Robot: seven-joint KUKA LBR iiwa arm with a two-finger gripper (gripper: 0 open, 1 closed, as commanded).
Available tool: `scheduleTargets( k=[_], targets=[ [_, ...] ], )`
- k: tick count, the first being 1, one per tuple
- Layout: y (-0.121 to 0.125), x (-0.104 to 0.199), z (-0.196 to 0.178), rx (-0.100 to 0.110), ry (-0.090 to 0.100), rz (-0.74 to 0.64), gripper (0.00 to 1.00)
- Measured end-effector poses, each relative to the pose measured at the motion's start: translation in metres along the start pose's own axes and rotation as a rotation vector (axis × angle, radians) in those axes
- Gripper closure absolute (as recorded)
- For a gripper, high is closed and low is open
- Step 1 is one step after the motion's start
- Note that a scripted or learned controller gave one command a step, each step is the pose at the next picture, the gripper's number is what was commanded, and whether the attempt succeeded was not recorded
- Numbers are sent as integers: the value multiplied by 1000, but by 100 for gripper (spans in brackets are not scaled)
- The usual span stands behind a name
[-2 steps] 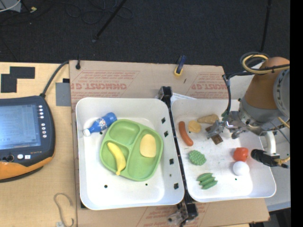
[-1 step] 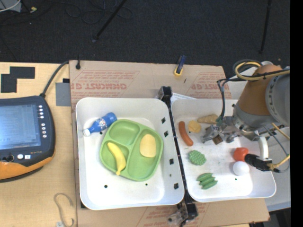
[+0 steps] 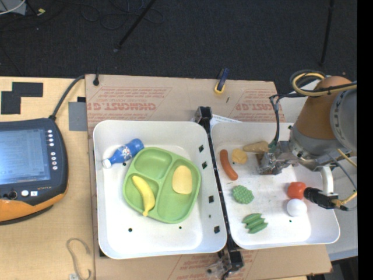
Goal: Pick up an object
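Reaching into right bin (image 3: 326, 232) | your hand (image 3: 273, 162) sits low beside tan piece (image 3: 255, 147), grip state unreadable | next: settle squarely over one item, then close and lift

Two bins are set side by side on the bench. In the left bin (image 3: 111, 226) a divided plate (image 3: 160, 212) is placed at centre, w/ a banana (image 3: 144, 194) in its left section and a potato-like piece (image 3: 182, 180) in its right; a bottle (image 3: 123, 153) is laid behind-left of the plate. In the right bin (image 3: 323, 235) a sausage (image 3: 228, 164) is found near the left wall, a broccoli piece (image 3: 243, 194) in front of it, pea pods (image 3: 253, 221) further forward. The gripper (image 3: 273, 163) is positioned right of the sausage. A tablet (image 3: 29, 165) is left of both bins.
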State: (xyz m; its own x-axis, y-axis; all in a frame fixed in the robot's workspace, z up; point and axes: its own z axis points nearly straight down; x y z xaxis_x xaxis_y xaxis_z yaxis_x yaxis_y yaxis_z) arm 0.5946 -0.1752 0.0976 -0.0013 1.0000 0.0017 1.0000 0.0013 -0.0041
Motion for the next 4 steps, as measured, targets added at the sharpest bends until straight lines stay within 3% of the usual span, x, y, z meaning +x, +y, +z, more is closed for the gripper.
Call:
scheduleTargets(
  k=[2, 3, 4],
  targets=[
    [-6, -9, -106, -7, -3, 6, 100],
    [-7, -10, -131, -5, -2, 3, 100],
    [-17, 42, -128, 0, 1, -2, 100]
  ],
)
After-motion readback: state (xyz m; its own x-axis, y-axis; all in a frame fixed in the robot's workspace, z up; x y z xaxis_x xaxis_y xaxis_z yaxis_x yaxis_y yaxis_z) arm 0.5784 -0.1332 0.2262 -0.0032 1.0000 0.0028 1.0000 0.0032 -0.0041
